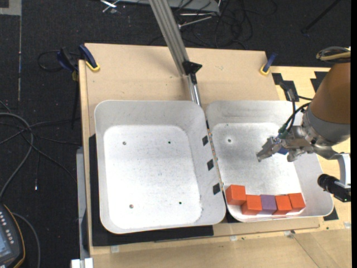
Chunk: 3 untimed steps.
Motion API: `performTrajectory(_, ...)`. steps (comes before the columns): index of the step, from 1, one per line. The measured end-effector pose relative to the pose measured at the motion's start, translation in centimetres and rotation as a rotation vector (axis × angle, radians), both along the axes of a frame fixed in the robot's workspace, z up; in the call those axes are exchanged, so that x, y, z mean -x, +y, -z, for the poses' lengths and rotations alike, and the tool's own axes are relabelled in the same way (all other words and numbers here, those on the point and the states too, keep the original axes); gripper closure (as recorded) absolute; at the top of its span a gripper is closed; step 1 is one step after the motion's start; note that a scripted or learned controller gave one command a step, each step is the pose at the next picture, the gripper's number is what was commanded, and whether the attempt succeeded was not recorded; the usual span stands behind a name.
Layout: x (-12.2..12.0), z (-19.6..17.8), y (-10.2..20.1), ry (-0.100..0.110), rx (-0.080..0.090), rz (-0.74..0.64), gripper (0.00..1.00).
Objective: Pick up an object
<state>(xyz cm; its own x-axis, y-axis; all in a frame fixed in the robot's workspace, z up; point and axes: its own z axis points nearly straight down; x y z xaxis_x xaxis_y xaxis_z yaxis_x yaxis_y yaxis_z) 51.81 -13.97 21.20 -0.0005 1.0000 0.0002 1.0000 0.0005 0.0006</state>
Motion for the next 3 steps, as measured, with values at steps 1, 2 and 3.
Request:
performTrajectory(1,-2.2,-7.5,-7.0,-0.009,0.007,0.005,0.00)
performTrajectory(2,-1.8,6.9,-8.3,0.008,-0.002,0.002,0.00)
performTrajectory(3,-7.0,11.8,-8.4,-0.004,0.003,-0.004,0.00)
